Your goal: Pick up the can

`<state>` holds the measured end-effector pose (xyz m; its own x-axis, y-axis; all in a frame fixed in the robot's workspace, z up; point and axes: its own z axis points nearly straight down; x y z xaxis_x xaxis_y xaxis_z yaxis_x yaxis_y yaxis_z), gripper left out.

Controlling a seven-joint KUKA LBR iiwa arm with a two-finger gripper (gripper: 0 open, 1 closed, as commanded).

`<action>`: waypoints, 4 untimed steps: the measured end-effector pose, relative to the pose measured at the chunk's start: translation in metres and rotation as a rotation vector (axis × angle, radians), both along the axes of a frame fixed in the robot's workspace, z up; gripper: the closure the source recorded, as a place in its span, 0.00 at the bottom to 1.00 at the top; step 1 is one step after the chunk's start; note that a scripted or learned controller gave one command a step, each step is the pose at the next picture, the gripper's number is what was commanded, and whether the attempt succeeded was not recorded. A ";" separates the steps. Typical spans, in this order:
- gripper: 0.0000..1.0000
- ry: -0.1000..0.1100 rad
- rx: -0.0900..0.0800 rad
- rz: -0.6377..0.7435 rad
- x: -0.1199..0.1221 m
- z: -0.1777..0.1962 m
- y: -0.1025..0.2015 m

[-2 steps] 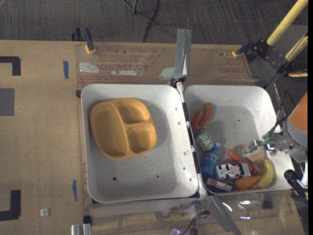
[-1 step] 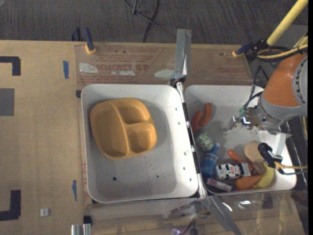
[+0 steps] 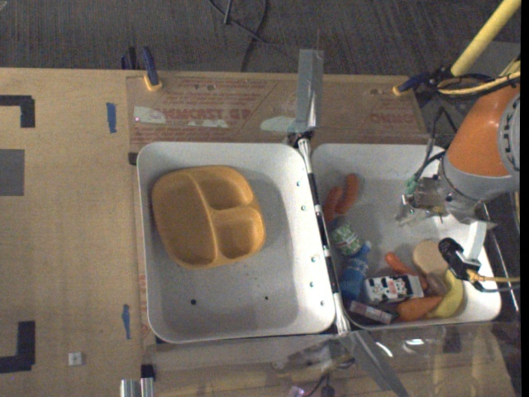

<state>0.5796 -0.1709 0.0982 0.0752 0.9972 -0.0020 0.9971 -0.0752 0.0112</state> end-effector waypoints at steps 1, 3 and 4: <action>1.00 0.009 0.002 0.003 0.009 0.051 0.041; 1.00 0.010 0.001 0.368 -0.055 0.034 -0.028; 1.00 0.009 0.001 0.205 -0.089 0.083 -0.023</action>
<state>0.4910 -0.1935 0.1807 -0.1293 0.9916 -0.0012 0.9916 0.1293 0.0018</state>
